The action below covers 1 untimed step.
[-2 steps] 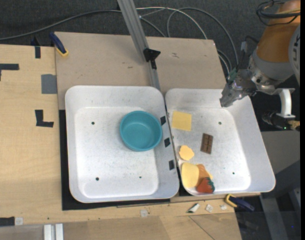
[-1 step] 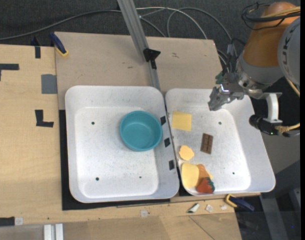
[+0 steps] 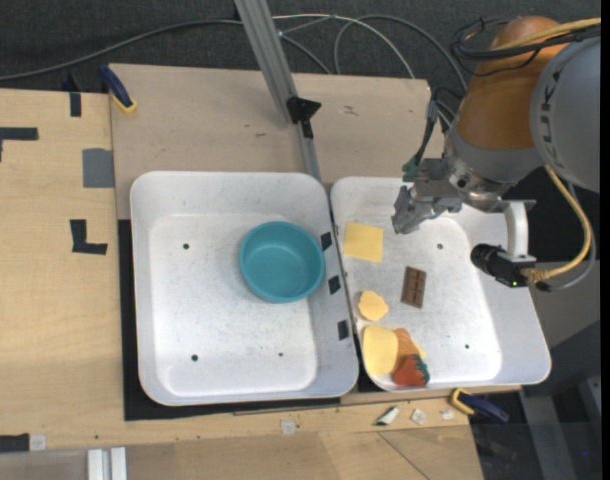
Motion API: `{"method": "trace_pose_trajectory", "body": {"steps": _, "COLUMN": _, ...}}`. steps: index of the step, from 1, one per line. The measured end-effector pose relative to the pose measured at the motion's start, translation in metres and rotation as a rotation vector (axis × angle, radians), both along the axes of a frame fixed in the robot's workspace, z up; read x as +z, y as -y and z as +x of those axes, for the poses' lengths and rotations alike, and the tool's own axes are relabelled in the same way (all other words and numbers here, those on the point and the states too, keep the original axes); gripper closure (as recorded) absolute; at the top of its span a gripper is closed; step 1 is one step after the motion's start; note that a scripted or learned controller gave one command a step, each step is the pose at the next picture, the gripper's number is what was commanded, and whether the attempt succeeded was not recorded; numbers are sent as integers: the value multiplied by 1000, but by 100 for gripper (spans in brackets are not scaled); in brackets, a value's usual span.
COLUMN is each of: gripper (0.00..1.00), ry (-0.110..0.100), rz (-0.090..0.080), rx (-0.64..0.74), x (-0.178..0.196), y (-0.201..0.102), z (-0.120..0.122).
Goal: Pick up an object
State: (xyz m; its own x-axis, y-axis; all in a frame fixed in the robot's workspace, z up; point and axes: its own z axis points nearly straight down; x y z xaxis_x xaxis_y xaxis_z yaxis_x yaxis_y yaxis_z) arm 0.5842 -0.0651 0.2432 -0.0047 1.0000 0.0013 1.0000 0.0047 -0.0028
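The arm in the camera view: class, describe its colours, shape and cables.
The arm is bulky and rounded, grey, with an orange band above the wrist. Its gripper is dark grey metal. A yellow cable and thin black cables loop alongside it.

My bench (image 3: 45,298) is pale wood, with a lighter board (image 3: 215,128) laid across its far part, off to the left of my pincer (image 3: 407,216). Two white bins sit on it side by side: one (image 3: 485,368) directly beneath my pincer, the other (image 3: 185,368) to its left. Black tape marks (image 3: 85,236) lie far left of my pincer. A blue and yellow clamp (image 3: 118,88) grips the board's far left corner.
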Motion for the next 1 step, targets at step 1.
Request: {"method": "trace_pose_trajectory", "body": {"steps": 1, "gripper": 100, "ry": -1, "rz": 0, "rx": 0, "x": -9, "y": -43, "z": -9}}
